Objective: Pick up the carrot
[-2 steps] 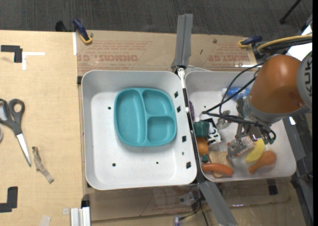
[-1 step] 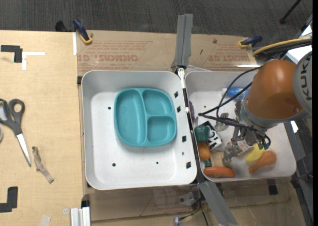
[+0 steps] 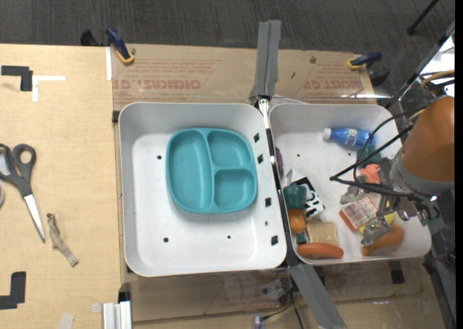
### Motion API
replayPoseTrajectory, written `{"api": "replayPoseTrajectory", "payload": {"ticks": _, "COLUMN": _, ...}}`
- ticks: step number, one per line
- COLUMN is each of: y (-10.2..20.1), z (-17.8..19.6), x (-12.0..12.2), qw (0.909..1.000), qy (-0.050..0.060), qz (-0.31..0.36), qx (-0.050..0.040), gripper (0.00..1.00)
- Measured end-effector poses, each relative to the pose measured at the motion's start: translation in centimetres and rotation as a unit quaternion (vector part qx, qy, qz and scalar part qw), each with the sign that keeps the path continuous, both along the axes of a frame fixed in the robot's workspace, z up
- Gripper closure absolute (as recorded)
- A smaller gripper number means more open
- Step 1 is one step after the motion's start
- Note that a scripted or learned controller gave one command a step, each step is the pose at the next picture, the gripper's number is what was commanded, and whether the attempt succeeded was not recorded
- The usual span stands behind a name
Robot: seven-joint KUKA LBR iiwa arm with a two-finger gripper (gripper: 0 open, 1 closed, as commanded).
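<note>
Camera view, looking down on both bins. Arm enters from the right, orange band over the right bin (image 3: pixel 289 114), gripper (image 3: pixel 376 231) low in that bin's near right corner. Its metal fingers sit right above an orange tapered piece, which I take for the carrot (image 3: pixel 385 241), lying against the near wall. Fingers and carrot look to be touching or close to it, but cables and wrist hardware crowd the spot; cannot tell whether the claw is wide, narrow, or closed on anything. Judgement: the reach is made, the carrot is on the bin floor, so the grasp is unconfirmed and the lift is yet to come. Right bin contents: blue bottle (image 3: pixel 347 136) near the far wall; a pink item just beside the wrist; a red-and-white packet (image 3: pixel 357 212) next to the gripper; a green cup (image 3: pixel 294 195) by the dividing wall beside a black-and-white block (image 3: pixel 311 201); a tan slice like bread (image 3: pixel 323 232); a red sausage-shaped piece (image 3: pixel 320 251) along the near wall. Left bin (image 3: pixel 141 197) carries a teal divided plate (image 3: pixel 213 170), three compartments, nothing in them. On the bench to the left, scissors (image 3: pixel 22 179).
</note>
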State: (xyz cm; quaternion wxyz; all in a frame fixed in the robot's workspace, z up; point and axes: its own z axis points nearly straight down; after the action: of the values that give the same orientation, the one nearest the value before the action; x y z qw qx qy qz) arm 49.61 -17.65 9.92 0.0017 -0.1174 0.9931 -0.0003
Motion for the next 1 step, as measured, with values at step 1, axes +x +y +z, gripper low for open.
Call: {"api": "replayPoseTrajectory", "payload": {"ticks": 1, "y": -3.30, "z": -0.22, "x": -0.12, "qw": 0.9997, "qy": -0.009, "qz": 0.024, "qx": 0.0054, "gripper": 0.00}}
